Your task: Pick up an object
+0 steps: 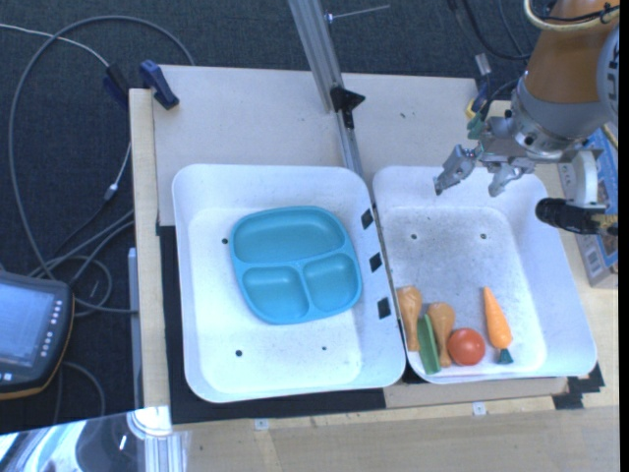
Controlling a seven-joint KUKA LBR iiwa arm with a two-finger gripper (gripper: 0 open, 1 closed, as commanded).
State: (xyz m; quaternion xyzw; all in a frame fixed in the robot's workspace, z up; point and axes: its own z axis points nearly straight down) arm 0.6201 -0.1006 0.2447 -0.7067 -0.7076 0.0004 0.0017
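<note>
My gripper (476, 178) hangs open over the back edge of the right bin (550, 264), with nothing between its fingers. At that bin's front edge lies a cluster of toy foods: a red tomato (467, 346), an orange carrot (496, 321), a green pod (428, 337), a tan piece (442, 323) and a yellow-orange piece (409, 304). The foods sit well in front of the gripper, apart from it.
The left bin (197, 264) holds a blue divided plate (294, 264). A slanted metal pole (314, 28) stands behind the bins. Black clips (373, 261) line the seam between the bins. Cables and a tablet (29, 332) lie off the bench's left.
</note>
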